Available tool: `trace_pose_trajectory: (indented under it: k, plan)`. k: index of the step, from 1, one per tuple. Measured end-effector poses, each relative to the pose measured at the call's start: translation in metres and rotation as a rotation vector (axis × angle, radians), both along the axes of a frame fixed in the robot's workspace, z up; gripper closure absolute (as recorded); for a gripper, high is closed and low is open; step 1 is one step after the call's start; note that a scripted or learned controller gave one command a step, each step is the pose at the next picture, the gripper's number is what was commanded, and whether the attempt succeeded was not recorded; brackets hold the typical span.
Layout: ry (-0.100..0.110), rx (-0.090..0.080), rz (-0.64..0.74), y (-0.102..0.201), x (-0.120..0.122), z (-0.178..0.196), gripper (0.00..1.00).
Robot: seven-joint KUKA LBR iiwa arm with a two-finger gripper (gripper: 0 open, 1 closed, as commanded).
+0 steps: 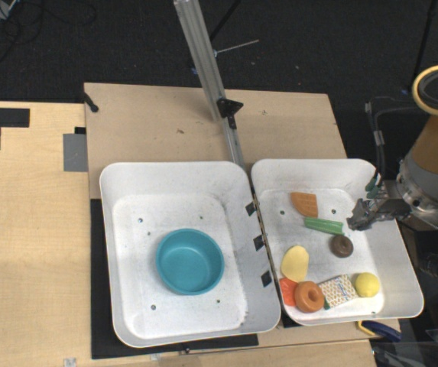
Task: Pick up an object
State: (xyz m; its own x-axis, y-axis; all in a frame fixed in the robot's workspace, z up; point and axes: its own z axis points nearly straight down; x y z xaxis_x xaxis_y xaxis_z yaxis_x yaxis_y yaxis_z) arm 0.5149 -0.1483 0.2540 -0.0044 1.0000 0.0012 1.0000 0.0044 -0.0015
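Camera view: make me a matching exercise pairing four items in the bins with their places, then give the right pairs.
Things:
1. teal bowl
2. green stick
3. yellow ball
4. orange ring

Places:
A. right bin, far half, beside the pincer
B. left bin
C. right bin, near right corner
D. right bin, near edge, left of the patterned packet

Pairs: 1-B, 2-A, 3-C, 4-D

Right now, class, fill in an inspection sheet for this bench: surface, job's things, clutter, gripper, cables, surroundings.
Surface: two white bins, left bin, right bin, on a wooden bench.
Job's things: right bin holds orange block, green stick, brown ring, yellow piece, orange ring, patterned block, yellow ball.
Clutter: teal bowl in left bin.
Gripper: gripper over right bin, holding nothing seen.
Cables: cables top left.
Surroundings: metal rail, dark floor.
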Motion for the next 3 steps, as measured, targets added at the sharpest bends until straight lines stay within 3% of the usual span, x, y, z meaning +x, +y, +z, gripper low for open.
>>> trace_pose_trajectory:
  k: [3]
  plan:
    - [0.001, 0.0, -0.001, 0.148, 0.041, -0.02, 1.0]
